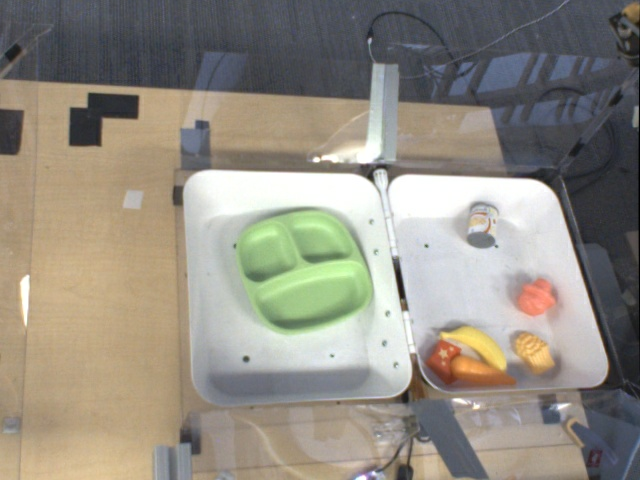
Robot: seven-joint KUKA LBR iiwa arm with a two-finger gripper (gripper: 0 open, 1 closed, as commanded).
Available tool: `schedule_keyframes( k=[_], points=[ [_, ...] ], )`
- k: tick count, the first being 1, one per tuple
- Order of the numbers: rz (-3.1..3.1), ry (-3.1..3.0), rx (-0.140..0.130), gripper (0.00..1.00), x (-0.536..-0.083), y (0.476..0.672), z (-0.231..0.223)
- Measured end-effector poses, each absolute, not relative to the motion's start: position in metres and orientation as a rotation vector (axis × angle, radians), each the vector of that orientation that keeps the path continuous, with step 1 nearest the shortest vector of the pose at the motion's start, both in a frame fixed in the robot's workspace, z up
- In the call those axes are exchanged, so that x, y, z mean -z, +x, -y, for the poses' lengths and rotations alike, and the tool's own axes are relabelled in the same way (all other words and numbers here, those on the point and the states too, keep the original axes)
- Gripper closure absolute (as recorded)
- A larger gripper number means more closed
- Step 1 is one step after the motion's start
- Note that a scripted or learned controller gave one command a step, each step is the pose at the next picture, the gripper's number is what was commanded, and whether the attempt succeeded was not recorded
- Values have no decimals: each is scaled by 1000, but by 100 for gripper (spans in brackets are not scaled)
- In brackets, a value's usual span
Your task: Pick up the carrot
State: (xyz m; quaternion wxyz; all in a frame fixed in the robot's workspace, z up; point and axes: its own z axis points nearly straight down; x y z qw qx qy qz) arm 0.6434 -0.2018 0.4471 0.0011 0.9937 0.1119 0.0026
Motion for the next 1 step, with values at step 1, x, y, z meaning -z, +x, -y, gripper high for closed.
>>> schedule_keyframes(
  k=[1],
  points=[
    [-678, 3068, -2, 100, -283, 632, 136]
  ],
)
